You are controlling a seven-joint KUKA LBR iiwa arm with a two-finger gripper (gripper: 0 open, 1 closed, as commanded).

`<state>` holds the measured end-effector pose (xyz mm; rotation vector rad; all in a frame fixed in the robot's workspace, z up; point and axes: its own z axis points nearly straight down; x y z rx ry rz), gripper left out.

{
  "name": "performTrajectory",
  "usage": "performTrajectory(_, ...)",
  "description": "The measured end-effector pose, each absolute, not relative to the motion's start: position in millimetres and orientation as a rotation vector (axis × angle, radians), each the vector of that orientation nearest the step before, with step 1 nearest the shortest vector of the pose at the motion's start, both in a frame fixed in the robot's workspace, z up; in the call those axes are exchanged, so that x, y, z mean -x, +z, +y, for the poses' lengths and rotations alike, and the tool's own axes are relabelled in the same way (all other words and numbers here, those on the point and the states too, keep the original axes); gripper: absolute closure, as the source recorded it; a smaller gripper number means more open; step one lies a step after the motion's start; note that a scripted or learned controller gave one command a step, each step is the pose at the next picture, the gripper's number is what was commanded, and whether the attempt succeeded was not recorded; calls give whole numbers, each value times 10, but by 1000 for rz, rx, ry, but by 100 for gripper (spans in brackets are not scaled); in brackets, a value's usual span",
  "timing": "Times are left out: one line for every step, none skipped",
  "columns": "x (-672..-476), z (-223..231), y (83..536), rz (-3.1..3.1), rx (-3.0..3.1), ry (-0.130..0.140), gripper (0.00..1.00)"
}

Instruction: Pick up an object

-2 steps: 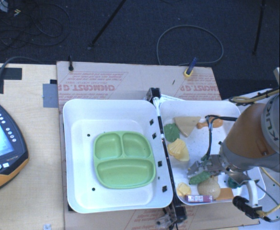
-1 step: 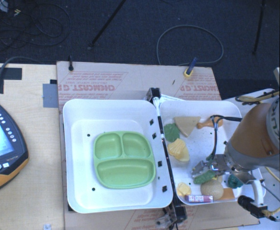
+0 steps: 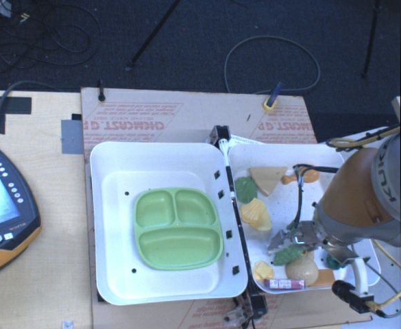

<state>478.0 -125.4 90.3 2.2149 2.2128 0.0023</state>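
My gripper (image 3: 290,239) is low in the right bin (image 3: 323,157), near its front middle, with the grey and orange arm (image 3: 354,197) reaching in from the right. A dark green toy (image 3: 289,255) lies right under the gripper; whether the two touch is unclear. A beige round piece (image 3: 301,271) sits just in front of it. Further left and behind are a yellow piece (image 3: 256,214), a green leafy piece (image 3: 245,189), a tan wedge (image 3: 269,179) and an orange piece (image 3: 308,177).
The left bin (image 3: 111,163) holds a light green divided plate (image 3: 178,226). At the right bin's front edge lie a small yellow piece (image 3: 262,271) and a pink-and-white packet (image 3: 286,284). A handheld control pendant (image 3: 1,208) rests on the bench at the far left.
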Motion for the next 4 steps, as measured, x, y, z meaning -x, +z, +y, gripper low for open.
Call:
performTrajectory(-4779,-1352,898,2221,-2217,6,0)
performTrajectory(-4766,-1784,1557,2216,-2220,1,0)
performTrajectory(-4768,-1228,871,2221,-2217,2,0)
performTrajectory(-5810,-2175,1206,2214,-2210,2,0)
